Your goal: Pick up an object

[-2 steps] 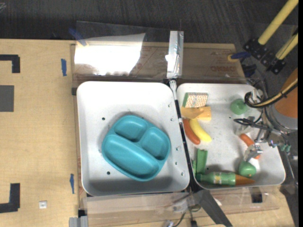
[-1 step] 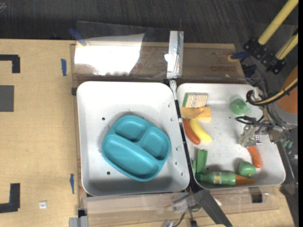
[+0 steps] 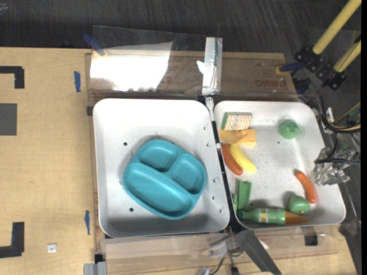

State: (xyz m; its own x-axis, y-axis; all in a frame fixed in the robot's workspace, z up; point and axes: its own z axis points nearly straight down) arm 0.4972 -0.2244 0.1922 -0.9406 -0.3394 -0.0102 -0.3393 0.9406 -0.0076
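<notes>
A teal three-compartment plastic plate (image 3: 165, 177) lies in the left white bin (image 3: 109, 153). The right white bin (image 3: 269, 153) holds toy food: a round green piece (image 3: 288, 129), a yellow banana (image 3: 243, 159), an orange sausage (image 3: 306, 186) and a green bottle (image 3: 262, 215). Whether the tool is wide or narrow cannot be told.

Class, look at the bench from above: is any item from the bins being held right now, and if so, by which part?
Nothing is held. The teal divided plate lies in the left bin, and the toy foods, such as the banana, lie loose in the right bin.
</notes>
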